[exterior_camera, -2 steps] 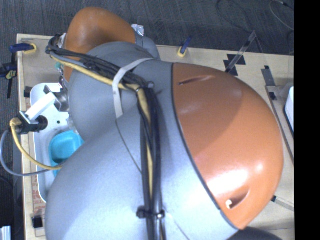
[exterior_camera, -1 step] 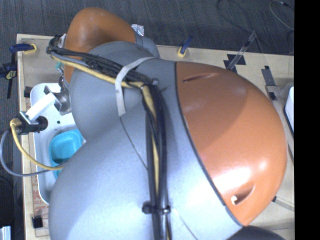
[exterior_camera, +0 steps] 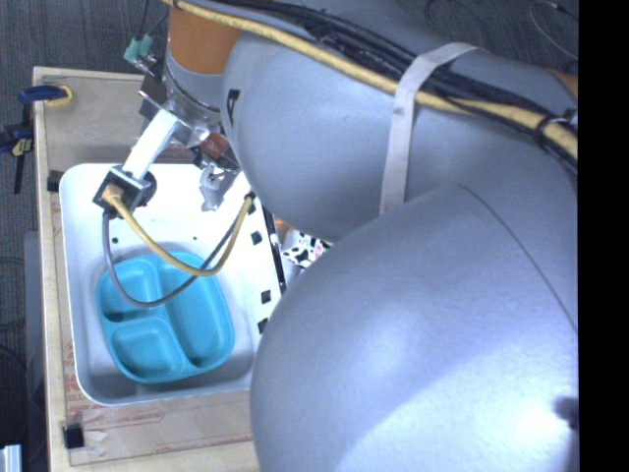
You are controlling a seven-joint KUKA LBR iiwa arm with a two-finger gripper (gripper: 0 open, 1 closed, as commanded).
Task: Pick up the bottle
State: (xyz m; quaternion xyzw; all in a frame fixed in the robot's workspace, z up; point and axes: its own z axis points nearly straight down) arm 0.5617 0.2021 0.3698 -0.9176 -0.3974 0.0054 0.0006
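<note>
Gripper [exterior_camera: 211,190] over left bin [exterior_camera: 79,264], above blue tray [exterior_camera: 167,318], bottle hidden.

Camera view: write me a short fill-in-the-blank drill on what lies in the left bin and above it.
1. The divided tray in the left bin is coloured ____.
2. The tray has ____ compartments.
3. A ____ cable loops above the tray.
4. The band above the arm's wrist is ____.

Missing words: blue; three; yellow; orange
</note>
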